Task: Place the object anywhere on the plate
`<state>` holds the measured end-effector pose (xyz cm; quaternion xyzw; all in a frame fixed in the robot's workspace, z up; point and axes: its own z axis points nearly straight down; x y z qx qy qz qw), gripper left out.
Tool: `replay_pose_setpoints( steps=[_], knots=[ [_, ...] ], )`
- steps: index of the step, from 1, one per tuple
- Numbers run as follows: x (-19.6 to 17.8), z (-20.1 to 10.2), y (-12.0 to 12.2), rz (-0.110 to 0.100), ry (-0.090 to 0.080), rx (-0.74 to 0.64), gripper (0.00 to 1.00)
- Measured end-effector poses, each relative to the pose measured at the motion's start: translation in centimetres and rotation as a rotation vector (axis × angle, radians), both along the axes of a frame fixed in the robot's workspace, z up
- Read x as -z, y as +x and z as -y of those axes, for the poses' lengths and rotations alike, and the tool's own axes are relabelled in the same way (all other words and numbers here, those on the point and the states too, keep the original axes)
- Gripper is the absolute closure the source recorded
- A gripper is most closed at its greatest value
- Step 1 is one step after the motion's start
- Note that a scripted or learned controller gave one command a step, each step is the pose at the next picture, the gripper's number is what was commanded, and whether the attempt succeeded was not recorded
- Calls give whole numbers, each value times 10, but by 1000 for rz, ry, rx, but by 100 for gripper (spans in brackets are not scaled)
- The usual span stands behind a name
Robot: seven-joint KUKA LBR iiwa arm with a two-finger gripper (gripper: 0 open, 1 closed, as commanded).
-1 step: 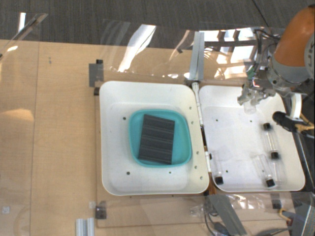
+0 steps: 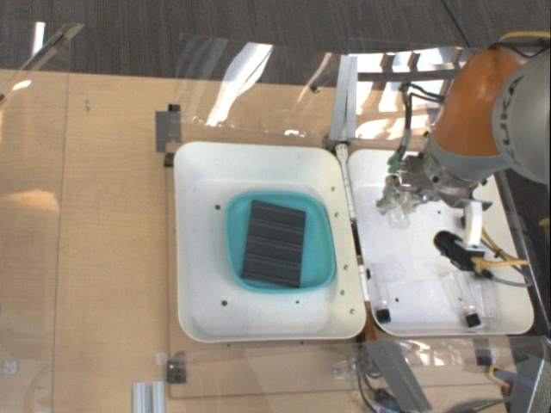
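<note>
On the plate (image 2: 323, 256), the object (image 2: 275, 243)

Two shallow white bins sit side by side on a pale wooden surface (image 2: 86, 256): the left bin (image 2: 198, 308) and the right bin (image 2: 413, 304), their inner rims touching. A clear panel (image 2: 258, 76) with bright glare stands behind them, and dark grey floor (image 2: 215, 7) lies beyond.
</note>
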<state>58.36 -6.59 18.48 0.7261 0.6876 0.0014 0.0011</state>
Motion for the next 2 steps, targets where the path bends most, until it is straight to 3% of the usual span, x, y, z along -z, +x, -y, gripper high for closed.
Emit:
replay_pose_setpoints(
  steps=[1, 2],
  knots=[
    [0, -75, -43, 0, 0, -152, 100],
    [0, -75, -43, 0, 0, -151, 0]
  ],
)
